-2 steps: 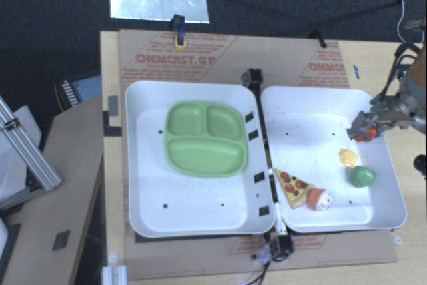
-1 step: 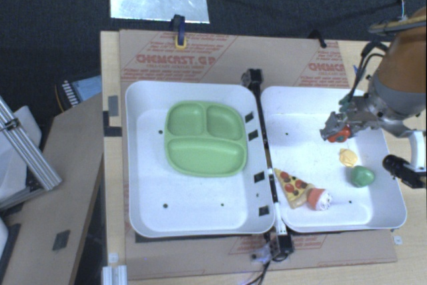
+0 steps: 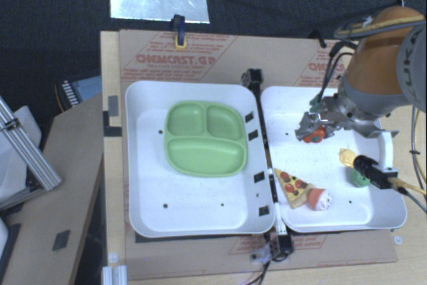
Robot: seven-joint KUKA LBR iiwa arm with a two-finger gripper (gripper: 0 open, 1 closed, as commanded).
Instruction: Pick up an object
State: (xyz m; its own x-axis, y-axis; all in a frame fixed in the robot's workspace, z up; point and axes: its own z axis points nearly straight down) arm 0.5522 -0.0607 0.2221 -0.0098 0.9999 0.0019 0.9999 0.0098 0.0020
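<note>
Pizza slice toy [image 3: 293, 186] and a small pink-and-white toy [image 3: 319, 200] are seen at the near edge of the right bin [image 3: 293, 218], well below the jaws and apart from them. Lowered into that bin from the right is the gripper [image 3: 311, 128] of the grey arm [image 3: 380, 70]. An orange-red toy [image 3: 315, 135] is seen at its tip, touching or just under the jaws; whether it is actually pinched between them cannot be told, since the metal hides the gap. How far the jaws stand open cannot be made out either. To the right of the jaws and a little lower, a yellow-and-green toy [image 3: 353, 167] is seen, partly crossed by a black part of the arm. Far to the left of the jaws, a green divided plate [image 3: 204, 138] is laid in the left bin [image 3: 143, 163]. The orange-red piece is judged to be light, hard, smooth plastic, likely to slip or roll from a shallow pinch; it is best gripped across its middle, with the jaws set low around it.
</note>
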